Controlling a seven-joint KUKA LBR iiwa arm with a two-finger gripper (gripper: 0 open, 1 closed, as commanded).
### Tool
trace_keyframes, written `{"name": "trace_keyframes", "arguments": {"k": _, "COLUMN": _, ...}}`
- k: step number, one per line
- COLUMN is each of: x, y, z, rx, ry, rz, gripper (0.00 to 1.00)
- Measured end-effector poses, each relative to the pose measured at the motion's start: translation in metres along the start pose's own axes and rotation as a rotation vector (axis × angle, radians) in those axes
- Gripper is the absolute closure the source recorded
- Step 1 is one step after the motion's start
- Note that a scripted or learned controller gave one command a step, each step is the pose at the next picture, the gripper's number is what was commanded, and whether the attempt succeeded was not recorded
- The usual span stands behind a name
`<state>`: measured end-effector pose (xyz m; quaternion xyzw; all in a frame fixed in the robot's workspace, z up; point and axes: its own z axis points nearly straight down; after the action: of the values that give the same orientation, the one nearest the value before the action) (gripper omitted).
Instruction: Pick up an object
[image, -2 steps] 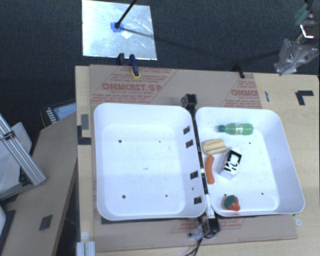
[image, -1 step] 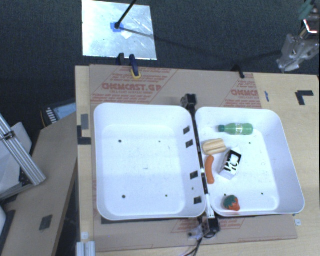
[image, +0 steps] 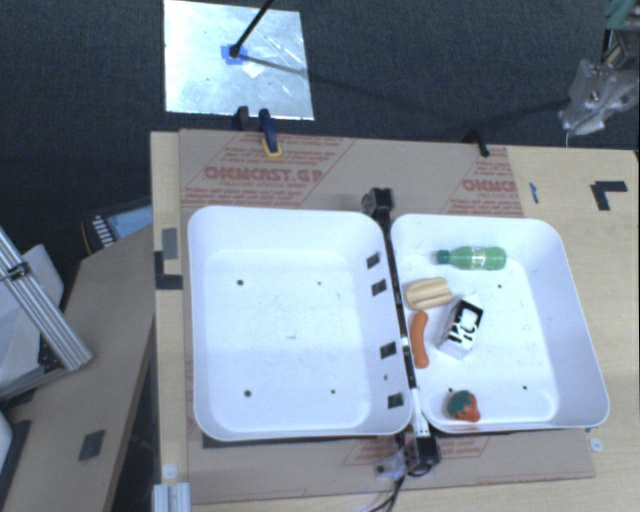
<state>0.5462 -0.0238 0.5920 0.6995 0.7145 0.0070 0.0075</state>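
Dark carpet (image: 80, 100) around brown bench (image: 300, 165), two white bins (image: 290, 225)

— Where do you have the hand?

— I see my hand (image: 597, 97) in the far upper right corner, raised and pulled well back to the right edge. It reads as a pale grey blur.

— Fingers?

— Too small and blurred for me to tell.

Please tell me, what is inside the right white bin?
Inside the right bin lie a green bottle, a bread roll, an orange sausage-like piece, a black-and-white box and a small red-green toy. Anything beneath them is covered.
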Motion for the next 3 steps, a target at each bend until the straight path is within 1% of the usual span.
{"name": "trace_keyframes", "arguments": {"k": 3, "x": 0.000, "y": 0.001, "z": -0.034, "rx": -0.009, "ry": -0.001, "rz": -0.008, "gripper": 1.00}}
